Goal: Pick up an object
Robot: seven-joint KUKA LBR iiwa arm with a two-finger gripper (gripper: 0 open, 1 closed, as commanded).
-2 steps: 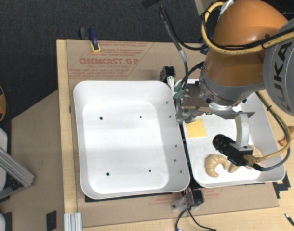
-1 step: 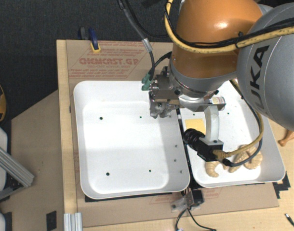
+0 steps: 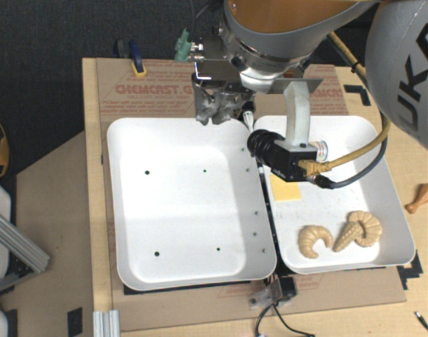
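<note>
the arm (image 3: 319, 12) is the biggest thing here, one grey and orange mass coming in from the right and hanging over the far edge of the bench (image 3: 95, 209). one brown bench board lies under everything, with red print along its far strip.

two shallow white bins sit side by side, their inner rims touching down the middle. the left bin (image 3: 179, 195) has a wide bare floor marked by four small dark dots, with open room from rim to rim. the right bin (image 3: 382, 181) is partly covered at its far left corner by a black camera-like unit (image 3: 281, 156) and a tan cable (image 3: 354, 153) looping across it.

the gripper (image 3: 217, 107) hangs above the far rim of the left bin, near its right corner. whether its claw is released or clenched, i cannot tell; nothing is seen between it.

three things lie in the right bin. two are tan croissant-shaped pieces near the front rim: one curled croissant (image 3: 314, 240) and, just beside it on the right, a larger one (image 3: 361, 230). the two look close to touching. the third is one flat yellow square (image 3: 286, 189), near the bin's left wall, partly under the black unit. all three lie well apart from the gripper.

a small blue and yellow clamp (image 3: 136, 58) sits at the bench's far left edge.
</note>
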